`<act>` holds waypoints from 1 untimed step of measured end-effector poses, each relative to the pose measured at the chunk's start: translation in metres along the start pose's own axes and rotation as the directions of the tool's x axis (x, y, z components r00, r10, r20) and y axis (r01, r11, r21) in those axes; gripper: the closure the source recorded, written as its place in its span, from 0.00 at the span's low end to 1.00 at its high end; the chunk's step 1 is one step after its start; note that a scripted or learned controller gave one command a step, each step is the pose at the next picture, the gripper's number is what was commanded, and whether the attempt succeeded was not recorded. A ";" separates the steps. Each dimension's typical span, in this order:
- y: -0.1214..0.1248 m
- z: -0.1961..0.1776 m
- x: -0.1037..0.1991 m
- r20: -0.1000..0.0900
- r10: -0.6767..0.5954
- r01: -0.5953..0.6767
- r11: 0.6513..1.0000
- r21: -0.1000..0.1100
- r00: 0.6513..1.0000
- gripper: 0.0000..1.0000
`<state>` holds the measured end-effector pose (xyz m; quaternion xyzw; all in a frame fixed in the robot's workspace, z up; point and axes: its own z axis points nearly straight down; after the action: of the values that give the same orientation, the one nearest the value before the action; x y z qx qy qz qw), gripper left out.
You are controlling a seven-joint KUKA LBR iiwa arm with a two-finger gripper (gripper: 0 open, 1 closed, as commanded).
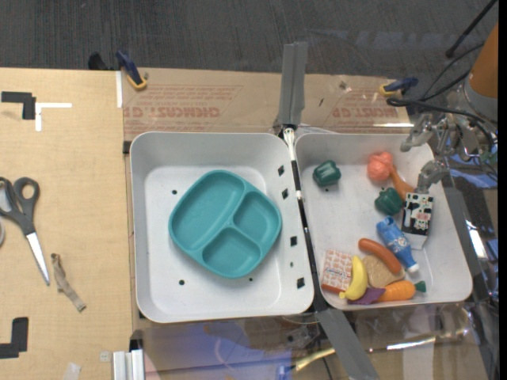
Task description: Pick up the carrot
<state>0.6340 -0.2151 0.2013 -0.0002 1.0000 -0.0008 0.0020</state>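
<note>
You are working in a robotics lab: clamped cardboard sheeting (238, 101), tape markers (20, 105) on the counter (63, 212), loose cabling (444, 85) upper right, two white bins (142, 236).

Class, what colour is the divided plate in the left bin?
Teal, seen in the camera view: the divided plate in the left bin.

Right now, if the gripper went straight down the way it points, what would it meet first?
Probably the black-and-white box, standing just under the gripper near the right bin's right wall. Depth is hard to judge from above. The carrot lies at the bin's front edge, well off that line.
</note>
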 end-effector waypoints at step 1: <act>-0.006 0.062 -0.026 0.001 0.327 -0.327 0.945 0.000 0.945 0.00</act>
<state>0.6604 -0.2213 0.1397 0.1654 0.9862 -0.0006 0.0028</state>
